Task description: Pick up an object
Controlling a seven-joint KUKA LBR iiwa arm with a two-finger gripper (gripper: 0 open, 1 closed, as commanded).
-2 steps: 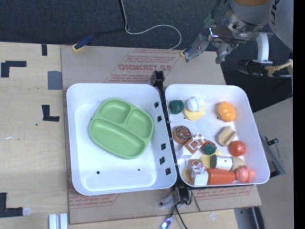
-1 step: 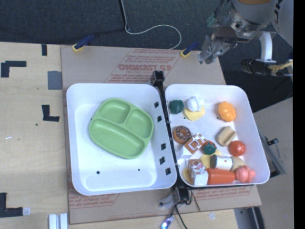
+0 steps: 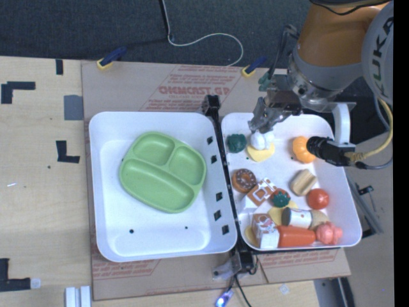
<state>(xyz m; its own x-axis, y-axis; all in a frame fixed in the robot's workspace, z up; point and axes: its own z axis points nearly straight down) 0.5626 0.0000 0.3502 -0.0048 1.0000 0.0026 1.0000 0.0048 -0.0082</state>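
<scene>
Grey arm with orange band reaching in from the upper right, wrist angled down and leftward, gripper (image 3: 262, 135) low at the far left part of the right side, pointing downward

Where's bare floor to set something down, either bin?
Left bin: bare floor all around the green divided plate, widest along the near edge. Right bin: crowded. The gripper hangs over the yellow-and-white toy, toys pack the near half; a small gap lies between the donut and the orange toy.
</scene>
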